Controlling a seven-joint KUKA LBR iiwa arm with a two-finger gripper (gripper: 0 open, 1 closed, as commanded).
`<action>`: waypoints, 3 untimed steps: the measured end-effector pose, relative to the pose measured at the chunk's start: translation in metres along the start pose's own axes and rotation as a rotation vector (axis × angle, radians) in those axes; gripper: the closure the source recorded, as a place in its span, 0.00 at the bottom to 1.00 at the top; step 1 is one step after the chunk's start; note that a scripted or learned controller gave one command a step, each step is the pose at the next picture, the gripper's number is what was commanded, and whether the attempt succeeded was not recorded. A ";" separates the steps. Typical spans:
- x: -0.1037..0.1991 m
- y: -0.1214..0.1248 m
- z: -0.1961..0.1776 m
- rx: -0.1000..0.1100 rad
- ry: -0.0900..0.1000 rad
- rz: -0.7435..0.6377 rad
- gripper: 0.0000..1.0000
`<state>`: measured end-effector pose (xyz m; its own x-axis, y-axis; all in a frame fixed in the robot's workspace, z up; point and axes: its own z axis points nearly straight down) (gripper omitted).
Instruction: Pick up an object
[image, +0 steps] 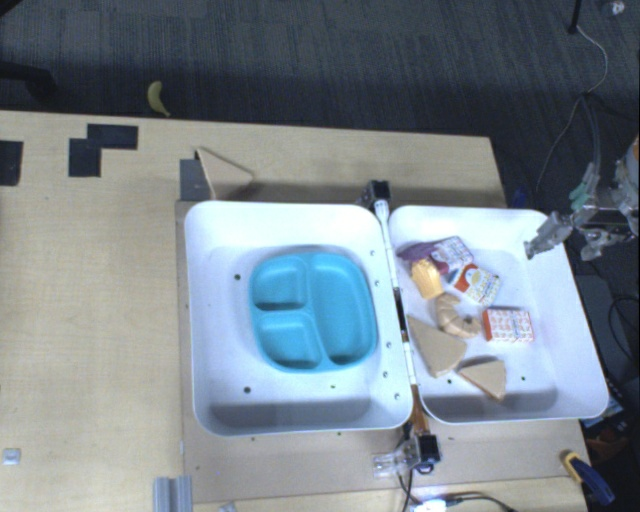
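Two white bins sit side by side on the table (100, 330), centre to right of frame.

Left bin (215, 300): a blue tray (312, 310) with three compartments, lying flat in the middle.

Right bin (560, 330): a cluster of small items in its left half, all close together, several touching.
- purple packet (430, 250) at the top of the cluster, near the divider between the bins
- yellow block (427, 279) just below it, touching or overlapping the packet
- white-and-red packet (470, 280) to the right of the yellow block, tilted
- small red-patterned box (508, 325) at the right edge of the cluster, a little apart
- tan rounded piece (457, 321) mid-cluster
- tan wedge (437, 347) below it, against the divider
- second tan wedge (486, 377) lowest, near the bin's bottom wall

Hand (545, 238) is at the upper right corner of the right bin, over the rim area, well apart from the cluster. Nothing is visible in it. Too small and blurred; can't tell its state.

Yellow curved thing (157, 97) lies on the dark floor, upper left of frame.
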<state>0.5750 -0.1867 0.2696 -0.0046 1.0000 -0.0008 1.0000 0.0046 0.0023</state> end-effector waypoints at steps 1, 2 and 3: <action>0.012 -0.062 0.098 0.003 0.001 0.002 0.00; 0.064 -0.074 0.173 -0.011 -0.001 0.002 0.00; 0.066 -0.072 0.162 -0.013 0.001 0.000 1.00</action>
<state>0.5028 -0.1216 0.1074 -0.0049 1.0000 0.0004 0.9999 0.0049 0.0154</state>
